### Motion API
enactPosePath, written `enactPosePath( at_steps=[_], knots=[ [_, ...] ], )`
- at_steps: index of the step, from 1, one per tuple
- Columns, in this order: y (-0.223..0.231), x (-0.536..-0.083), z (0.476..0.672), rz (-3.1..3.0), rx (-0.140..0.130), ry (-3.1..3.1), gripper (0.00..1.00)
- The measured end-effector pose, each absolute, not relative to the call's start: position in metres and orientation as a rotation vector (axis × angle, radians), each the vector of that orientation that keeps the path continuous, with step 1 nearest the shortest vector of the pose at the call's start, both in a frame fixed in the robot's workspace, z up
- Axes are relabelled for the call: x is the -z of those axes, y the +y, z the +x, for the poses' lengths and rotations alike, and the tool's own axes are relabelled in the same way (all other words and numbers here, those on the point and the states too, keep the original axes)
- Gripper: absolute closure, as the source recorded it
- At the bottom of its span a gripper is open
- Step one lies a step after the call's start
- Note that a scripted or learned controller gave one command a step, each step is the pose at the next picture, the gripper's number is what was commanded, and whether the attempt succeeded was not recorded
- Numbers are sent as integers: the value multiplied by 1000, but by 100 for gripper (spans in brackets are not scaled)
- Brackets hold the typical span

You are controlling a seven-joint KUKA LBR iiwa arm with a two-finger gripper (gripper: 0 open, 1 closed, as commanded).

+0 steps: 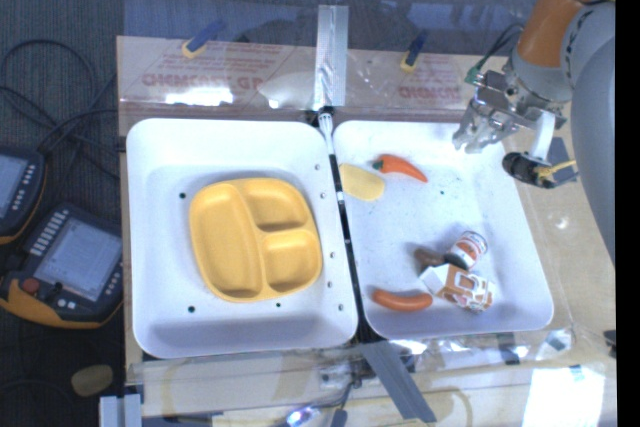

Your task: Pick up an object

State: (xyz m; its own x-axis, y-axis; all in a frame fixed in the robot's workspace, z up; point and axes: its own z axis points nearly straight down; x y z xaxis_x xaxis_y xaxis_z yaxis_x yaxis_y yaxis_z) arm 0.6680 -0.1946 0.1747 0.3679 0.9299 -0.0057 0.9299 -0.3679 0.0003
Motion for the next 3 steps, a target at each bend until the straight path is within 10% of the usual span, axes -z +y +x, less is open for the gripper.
enactPosePath(
  at_steps=[3],
  knots=[
    [-196, -182, 667, 2790, 22, 1431, 100]
  ],
)
